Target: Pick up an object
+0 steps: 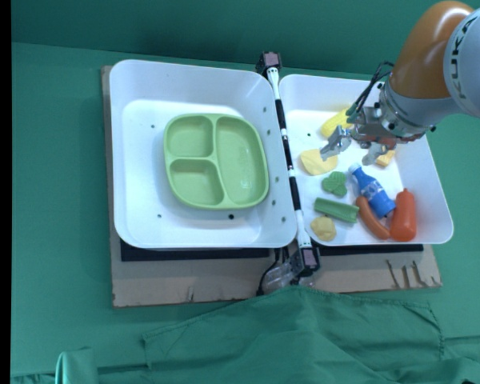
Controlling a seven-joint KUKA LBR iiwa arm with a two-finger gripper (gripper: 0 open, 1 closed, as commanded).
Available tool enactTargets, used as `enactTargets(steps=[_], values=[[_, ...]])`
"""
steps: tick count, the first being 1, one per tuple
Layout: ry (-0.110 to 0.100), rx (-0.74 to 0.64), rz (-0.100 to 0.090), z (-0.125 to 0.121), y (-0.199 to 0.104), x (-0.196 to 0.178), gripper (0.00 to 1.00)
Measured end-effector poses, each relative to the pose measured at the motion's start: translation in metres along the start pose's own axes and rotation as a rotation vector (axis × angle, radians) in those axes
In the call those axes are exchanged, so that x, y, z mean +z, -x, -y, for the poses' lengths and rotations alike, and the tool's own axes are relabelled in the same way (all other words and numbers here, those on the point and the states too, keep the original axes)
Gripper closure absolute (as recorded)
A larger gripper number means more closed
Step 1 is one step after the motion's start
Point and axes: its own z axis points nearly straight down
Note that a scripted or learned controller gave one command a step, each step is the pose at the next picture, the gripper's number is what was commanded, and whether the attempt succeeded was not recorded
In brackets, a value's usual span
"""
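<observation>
Two-finger gripper (354,145) jaws spread, nothing between; hovers nr blue plastic bottle (371,190). Centre over bottle, drop straight, avoid crowded neighbours.

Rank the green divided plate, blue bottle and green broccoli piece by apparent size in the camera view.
1. green divided plate, by far the largest
2. blue bottle
3. green broccoli piece, somewhat smaller than the bottle
</observation>
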Motion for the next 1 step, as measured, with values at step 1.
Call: enactTargets(steps=[1], values=[[0.008,0.001,0.001,-0.0023,0.0018,0.0461,0.0]])
